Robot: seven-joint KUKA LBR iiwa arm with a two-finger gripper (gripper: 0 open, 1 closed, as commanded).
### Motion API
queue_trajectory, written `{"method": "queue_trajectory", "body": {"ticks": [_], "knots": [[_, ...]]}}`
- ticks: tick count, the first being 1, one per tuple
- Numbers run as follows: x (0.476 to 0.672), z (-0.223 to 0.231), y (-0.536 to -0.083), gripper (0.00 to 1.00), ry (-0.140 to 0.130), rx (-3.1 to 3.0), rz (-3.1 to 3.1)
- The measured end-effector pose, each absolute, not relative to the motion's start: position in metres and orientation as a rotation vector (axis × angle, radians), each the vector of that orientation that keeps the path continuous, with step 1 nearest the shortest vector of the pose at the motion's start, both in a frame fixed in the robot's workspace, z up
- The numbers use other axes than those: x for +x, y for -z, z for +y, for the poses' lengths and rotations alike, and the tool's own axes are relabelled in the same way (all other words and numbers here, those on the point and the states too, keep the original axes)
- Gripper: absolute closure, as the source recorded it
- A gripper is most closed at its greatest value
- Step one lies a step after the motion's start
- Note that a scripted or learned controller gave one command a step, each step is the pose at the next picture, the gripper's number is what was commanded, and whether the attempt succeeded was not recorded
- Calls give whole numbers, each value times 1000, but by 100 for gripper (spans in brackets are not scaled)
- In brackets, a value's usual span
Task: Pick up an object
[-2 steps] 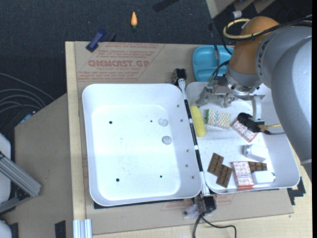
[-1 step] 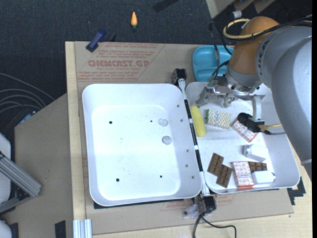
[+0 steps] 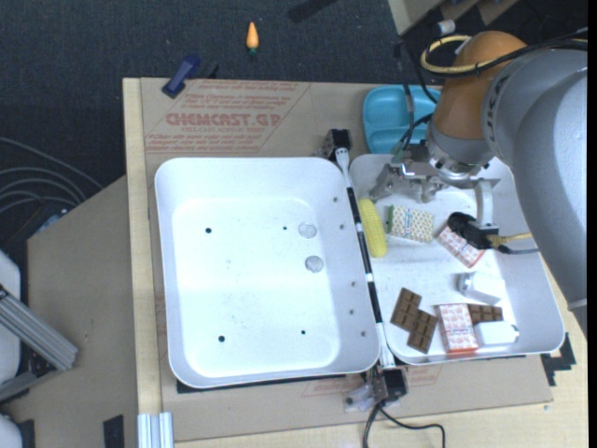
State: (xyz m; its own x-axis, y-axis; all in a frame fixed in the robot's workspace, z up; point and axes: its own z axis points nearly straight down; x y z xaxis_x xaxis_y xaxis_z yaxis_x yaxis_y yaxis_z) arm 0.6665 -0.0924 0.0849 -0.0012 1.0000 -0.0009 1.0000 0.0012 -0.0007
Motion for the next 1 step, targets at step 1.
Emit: {"method": "queue_trajectory", "body": {"ticks": [1], "knots": [[667, -92, -85, 0, 2, 2220, 2223]]}}
